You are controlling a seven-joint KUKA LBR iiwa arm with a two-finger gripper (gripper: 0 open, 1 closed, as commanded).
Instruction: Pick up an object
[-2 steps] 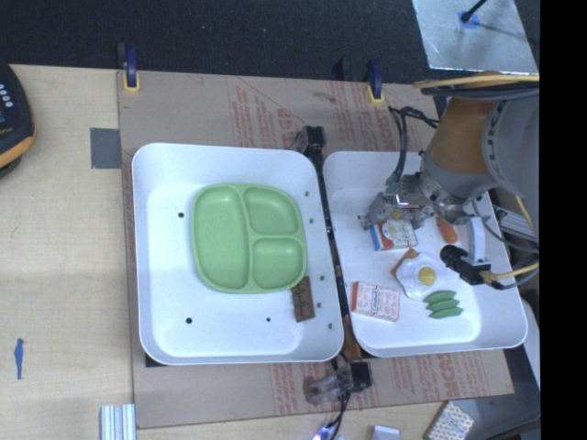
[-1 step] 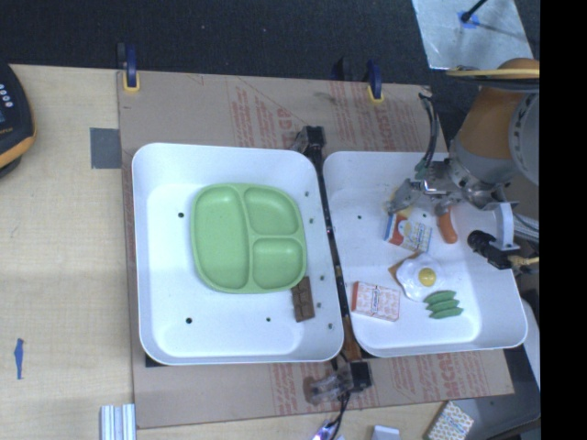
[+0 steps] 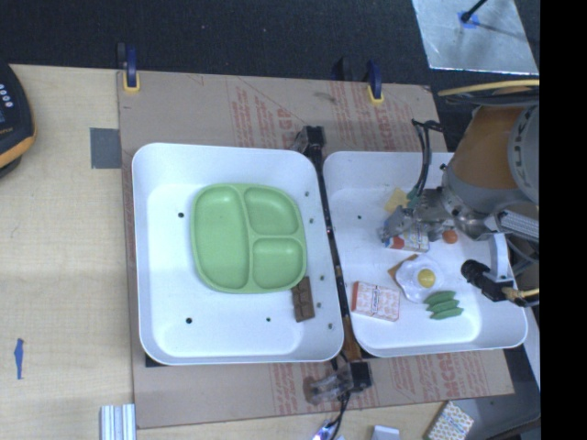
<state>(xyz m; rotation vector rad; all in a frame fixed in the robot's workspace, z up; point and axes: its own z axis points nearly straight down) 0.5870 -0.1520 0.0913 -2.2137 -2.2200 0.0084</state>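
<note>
The bench carries 2 shallow white bins side by side on a brown cardboard sheet (image 3: 229, 108), which 2 blue-and-yellow clamps hold down along its far edge.

Left bin (image 3: 165, 328): 1 green divided plate (image 3: 248, 236) with 3 compartments lies near the middle, flat, all 3 compartments bare. 1 small brown block (image 3: 302, 301) lies just beside the plate's near right corner, close to the bin's right wall.

Right bin (image 3: 367, 168): the arm (image 3: 491, 159) enters from the right, its orange band above the wrist. The gripper (image 3: 404, 225) sits low over the middle of this bin, among a cluster of small items. Whether it is apart or closed cannot be told; the metal parts and the items below blur together. A small red piece (image 3: 449, 236) lies just right of the gripper and a yellow piece (image 3: 396, 198) just beyond it.

Toward the near side of the same bin: 1 toy fried egg (image 3: 422, 280), white with a yellow yolk, resting partly on a brown slice (image 3: 401, 270); 1 green pea pod (image 3: 444, 305) just beside the egg on its near right; 1 red-and-white patterned packet (image 3: 376, 302) to the egg's left, near the bin's left wall. All 3 lie apart from the gripper.

A black cable (image 3: 425, 154) loops up from the wrist.
</note>
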